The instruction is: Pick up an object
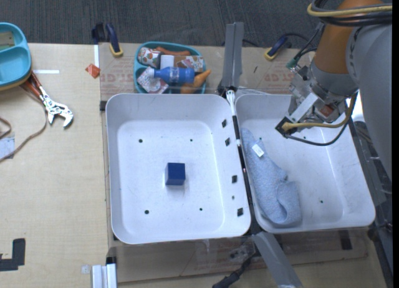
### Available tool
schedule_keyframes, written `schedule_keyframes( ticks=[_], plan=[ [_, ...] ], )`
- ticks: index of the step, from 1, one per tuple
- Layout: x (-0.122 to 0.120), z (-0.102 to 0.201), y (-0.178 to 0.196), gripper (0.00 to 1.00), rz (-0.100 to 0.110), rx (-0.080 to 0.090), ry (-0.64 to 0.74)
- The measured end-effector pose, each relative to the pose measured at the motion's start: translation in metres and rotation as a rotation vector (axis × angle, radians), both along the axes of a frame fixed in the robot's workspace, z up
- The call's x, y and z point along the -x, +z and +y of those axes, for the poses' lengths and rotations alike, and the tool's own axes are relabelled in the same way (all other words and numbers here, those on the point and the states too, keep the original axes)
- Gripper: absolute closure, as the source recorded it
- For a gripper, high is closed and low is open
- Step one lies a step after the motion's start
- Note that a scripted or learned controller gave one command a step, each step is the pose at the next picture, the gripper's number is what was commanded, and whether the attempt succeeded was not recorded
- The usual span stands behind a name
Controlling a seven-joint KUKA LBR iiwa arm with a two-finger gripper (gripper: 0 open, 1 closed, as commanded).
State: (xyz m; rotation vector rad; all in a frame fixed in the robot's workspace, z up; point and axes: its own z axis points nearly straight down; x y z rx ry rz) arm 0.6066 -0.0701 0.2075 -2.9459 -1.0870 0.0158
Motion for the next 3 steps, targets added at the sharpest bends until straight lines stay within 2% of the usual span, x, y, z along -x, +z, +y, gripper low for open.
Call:
schedule_keyframes(
  ticks=[1,2,3],
  plan=[
    [-0.016,-0.048,-0.054,1.0,-0.006,-0.003,0.23],
    [-0.029,-0.069,-0.012,1.0,-0.008,-0.001,-0.004],
    [-0.042,-0.017,-0.016,1.0,-0.007,-0.001,-0.052]
  ],
)
